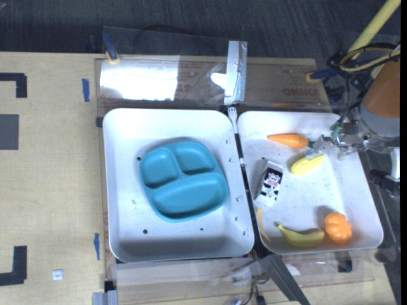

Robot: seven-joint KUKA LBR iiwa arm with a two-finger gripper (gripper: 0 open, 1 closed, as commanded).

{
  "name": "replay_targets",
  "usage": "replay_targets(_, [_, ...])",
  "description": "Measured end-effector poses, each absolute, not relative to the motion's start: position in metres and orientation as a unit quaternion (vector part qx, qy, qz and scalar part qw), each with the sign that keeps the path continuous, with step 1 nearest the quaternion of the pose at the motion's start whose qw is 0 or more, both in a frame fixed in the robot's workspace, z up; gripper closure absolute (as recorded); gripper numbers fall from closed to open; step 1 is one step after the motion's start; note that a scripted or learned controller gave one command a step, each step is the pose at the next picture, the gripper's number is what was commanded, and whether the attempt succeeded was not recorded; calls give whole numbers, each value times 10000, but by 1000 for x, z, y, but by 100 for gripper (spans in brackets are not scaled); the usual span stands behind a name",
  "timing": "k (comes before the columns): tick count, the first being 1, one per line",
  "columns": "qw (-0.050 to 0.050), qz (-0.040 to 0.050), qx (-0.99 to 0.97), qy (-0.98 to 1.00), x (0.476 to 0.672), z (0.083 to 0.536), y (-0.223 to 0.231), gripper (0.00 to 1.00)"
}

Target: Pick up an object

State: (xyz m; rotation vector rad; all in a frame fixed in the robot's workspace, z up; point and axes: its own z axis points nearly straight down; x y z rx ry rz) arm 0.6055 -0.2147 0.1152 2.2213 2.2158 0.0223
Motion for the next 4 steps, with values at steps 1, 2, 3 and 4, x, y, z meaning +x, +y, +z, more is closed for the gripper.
replay_targets(1, [4,54,7302,6832,620,88,-201,0])
replay_targets(2, [-68,-77,6642,7475,661,84,-192,0])
replay_targets(3, [-68,-82,6636,7480,662,96,-192,100])
replay_targets(4, [44,18,7044,7098,669,159,-221,100])
